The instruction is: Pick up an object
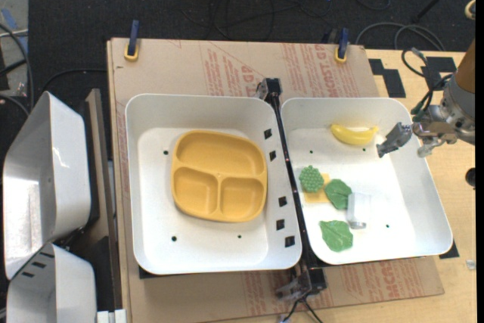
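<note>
While tool (pixel 406 140) hangs beside banana (pixel 354 134) — fingers spread, gripping nothing — green pieces (pixel 336 193) lie nearby.

right bin (pixel 423 185): open floor right | toys (pixel 333 197) crowd left

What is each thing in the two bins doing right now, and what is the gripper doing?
Yellow divided plastic tray: lying flat in the left white bin.
Yellow toy banana: lying near the right white bin's back wall.
Green bumpy toy: resting on the bin floor.
Two green leaf-shaped toys: lying flat.
Small clear piece: lying between the leaves.
Gripper: over the right bin's edge, holding nothing.
</note>
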### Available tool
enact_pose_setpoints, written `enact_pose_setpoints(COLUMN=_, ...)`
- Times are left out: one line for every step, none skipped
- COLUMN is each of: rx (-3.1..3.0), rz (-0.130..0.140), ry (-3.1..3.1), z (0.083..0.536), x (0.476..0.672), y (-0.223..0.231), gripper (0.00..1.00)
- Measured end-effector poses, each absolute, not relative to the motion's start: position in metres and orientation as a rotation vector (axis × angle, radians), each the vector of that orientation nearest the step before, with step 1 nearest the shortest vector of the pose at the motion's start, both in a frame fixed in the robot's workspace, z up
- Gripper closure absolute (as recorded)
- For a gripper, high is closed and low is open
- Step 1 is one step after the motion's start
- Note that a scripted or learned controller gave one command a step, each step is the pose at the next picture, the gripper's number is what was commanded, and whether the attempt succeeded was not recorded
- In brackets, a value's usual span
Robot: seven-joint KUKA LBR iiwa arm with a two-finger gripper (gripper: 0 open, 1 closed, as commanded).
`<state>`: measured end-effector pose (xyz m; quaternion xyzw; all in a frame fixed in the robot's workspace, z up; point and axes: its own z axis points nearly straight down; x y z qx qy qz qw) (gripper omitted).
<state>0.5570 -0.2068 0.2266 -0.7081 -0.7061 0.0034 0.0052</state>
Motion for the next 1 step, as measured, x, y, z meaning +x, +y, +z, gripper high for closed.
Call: enact_pose_setpoints(rx=-2.221, rz=0.000, ry=-2.223, z=0.2338, x=0.5599, y=-0.2061, gripper=0.00)
